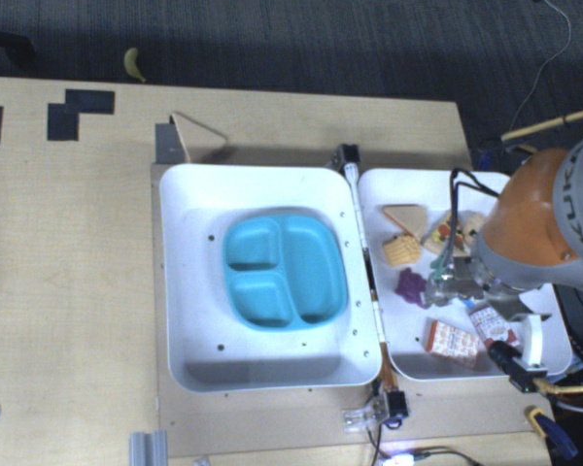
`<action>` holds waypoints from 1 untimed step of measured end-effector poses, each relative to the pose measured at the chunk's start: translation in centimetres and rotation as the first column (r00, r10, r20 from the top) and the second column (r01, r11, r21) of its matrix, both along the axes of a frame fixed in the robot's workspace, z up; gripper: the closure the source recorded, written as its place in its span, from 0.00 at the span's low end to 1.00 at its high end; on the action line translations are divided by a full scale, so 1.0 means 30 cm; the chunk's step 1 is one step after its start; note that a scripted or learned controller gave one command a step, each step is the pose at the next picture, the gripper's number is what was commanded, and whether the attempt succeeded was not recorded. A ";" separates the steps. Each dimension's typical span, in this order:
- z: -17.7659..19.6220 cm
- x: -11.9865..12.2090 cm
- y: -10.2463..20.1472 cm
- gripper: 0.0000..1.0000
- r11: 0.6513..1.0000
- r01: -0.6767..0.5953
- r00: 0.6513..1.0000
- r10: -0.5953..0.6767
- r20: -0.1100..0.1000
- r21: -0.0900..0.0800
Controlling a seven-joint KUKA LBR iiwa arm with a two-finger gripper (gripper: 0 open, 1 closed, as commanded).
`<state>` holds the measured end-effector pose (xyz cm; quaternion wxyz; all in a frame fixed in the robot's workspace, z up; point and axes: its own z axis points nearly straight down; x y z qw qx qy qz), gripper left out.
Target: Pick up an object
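Observation:
My gripper hangs low in the right bin, under the grey and orange wrist. A purple toy lies just left of it, touching or nearly touching. A waffle-like yellow piece and a tan sandwich wedge lie further back in that bin. A small red and white packet rests near the bin's front. A multicoloured item sits behind the gripper, partly hidden by the arm.
The left bin holds a blue divided tray. A red and white tube lies under the arm at the right bin's front right. Cables and clamps sit along the bench's front edge.

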<state>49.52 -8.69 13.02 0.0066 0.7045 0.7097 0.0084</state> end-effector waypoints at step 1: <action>0.000 0.000 0.000 0.00 1.000 0.001 1.000 -0.001 0.000 0.000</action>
